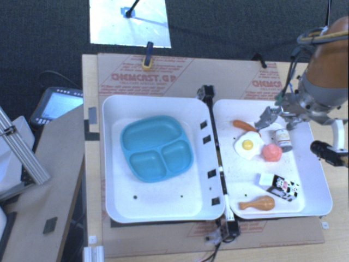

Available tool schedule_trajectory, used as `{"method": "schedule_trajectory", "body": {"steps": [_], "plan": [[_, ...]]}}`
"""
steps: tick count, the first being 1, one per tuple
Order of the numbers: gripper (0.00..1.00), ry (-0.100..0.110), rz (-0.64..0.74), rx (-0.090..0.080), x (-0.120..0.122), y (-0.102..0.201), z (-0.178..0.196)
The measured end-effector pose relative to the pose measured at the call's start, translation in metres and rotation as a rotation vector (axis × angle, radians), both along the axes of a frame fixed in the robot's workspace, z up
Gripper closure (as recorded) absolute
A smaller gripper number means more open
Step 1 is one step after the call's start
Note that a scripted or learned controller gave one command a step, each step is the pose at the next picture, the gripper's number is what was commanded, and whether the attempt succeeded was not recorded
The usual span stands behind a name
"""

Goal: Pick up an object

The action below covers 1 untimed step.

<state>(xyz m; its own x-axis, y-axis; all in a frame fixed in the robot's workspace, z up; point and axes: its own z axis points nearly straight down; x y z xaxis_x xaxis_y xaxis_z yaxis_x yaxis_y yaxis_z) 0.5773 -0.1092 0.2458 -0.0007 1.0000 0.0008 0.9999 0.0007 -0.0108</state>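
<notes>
1. Two red "CHEMCAST GP" prints show on the brown sheet [180, 70] under the bins; the right one is partly hidden.
2. Right bin [322, 201] holds a fried egg toy [248, 146], pink ball [271, 152], orange sausage [245, 125], small jar [282, 137], drumstick [258, 203] and cow-patterned carton [283, 186].
3. Left bin [114, 119] holds a blue divided tray [157, 148].
4. Gripper [272, 115] hovers above the sausage and jar; I cannot tell its state

Cardboard sheet [180, 72] reads "CHEMCAST GP", red print.
</notes>
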Motion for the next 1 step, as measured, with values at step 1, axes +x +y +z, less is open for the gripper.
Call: {"method": "schedule_trajectory", "body": {"steps": [1], "plan": [[0.00,-0.012,0.002,-0.001,0.0022,0.0003,0.0067]]}}
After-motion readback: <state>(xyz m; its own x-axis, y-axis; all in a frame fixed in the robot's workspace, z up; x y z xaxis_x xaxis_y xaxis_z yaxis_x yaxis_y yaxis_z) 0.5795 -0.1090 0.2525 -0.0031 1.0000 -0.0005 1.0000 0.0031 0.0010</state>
